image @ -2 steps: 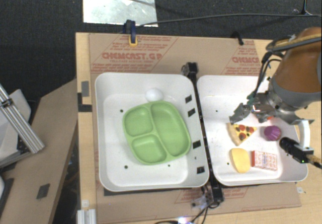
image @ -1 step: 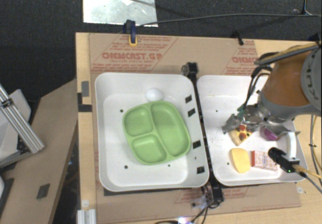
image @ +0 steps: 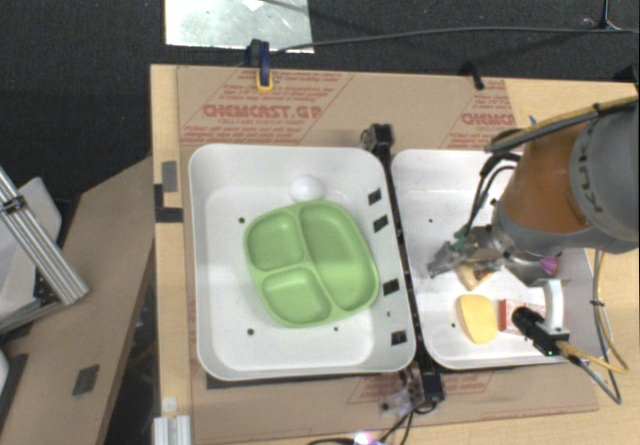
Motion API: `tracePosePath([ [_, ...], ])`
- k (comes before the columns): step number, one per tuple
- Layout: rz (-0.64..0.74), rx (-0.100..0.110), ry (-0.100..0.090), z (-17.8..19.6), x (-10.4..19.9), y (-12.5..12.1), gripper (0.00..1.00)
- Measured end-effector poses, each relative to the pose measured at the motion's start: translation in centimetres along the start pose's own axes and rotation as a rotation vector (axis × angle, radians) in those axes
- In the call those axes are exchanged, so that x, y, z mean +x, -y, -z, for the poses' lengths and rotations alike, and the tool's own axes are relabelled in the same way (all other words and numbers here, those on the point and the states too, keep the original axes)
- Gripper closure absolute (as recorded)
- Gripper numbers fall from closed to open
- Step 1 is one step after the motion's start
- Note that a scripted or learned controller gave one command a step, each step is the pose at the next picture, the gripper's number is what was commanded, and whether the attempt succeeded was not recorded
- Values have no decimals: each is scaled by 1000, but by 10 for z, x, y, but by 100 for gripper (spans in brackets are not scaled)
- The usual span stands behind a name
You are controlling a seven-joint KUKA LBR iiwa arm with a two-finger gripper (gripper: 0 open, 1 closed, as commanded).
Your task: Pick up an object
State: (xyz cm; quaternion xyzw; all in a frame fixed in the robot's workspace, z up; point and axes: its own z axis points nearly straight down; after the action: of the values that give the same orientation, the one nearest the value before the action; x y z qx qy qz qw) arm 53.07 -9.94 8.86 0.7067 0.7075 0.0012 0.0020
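My gripper (image: 452, 258) is low in the right bin (image: 430, 193), near its middle, with the grey and orange arm reaching in from the right. A yellow rounded object (image: 478, 319) lies in the bin's front part, just below the gripper. A smaller pale yellow piece (image: 470, 277) sits right beside the gripper, partly hidden by it. Something red (image: 508, 325) shows next to the yellow object, and a small purple thing (image: 548, 262) peeks out under the wrist. Whether anything is between the fingers is hidden.
The left bin (image: 215, 233) holds a green divided plate (image: 310, 263) and a small white rounded object (image: 306, 189) near its back wall. A black divider (image: 392, 243) runs between the bins. Cardboard (image: 300, 108) lies under both bins.
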Motion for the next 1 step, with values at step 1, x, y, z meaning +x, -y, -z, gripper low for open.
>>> tracePosePath([
  [1, -2, -11, 6, 16, -3, -3, 100],
])
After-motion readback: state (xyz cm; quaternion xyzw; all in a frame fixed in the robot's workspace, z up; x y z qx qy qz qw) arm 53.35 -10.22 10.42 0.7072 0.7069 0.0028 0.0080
